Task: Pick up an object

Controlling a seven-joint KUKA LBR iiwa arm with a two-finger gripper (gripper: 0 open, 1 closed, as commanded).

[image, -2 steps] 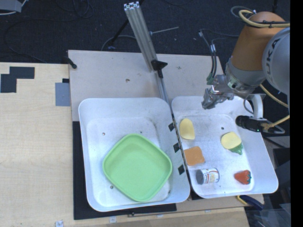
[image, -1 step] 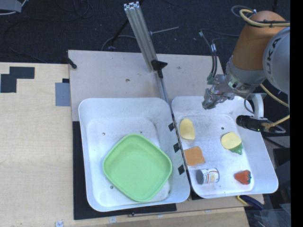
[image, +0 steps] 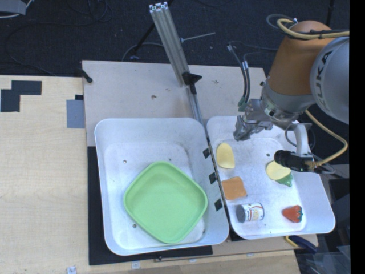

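On the left sits the left bin (image: 108, 153), and a green plate (image: 165, 201) lies flat inside it, near the front. A metal bar (image: 174, 44) leans up from the back, where the two bins meet.

Next comes the right bin (image: 319, 221). It has small things in it. A yellow piece (image: 225, 155) lies close to the left wall. Just in front of it is an orange square (image: 234, 188). In front of that, a little can (image: 250, 212) lies on its side. A red strawberry (image: 292, 213) sits near the front right corner. Further back on the right, a yellow and green toy (image: 279, 172) lies partly under a black part of the arm.

The gripper (image: 245, 131) hangs over the back of the right bin, a bit behind the yellow piece and not touching it. I cannot tell how the gripper is set. The big arm (image: 302, 56), orange and grey, reaches in from the right.
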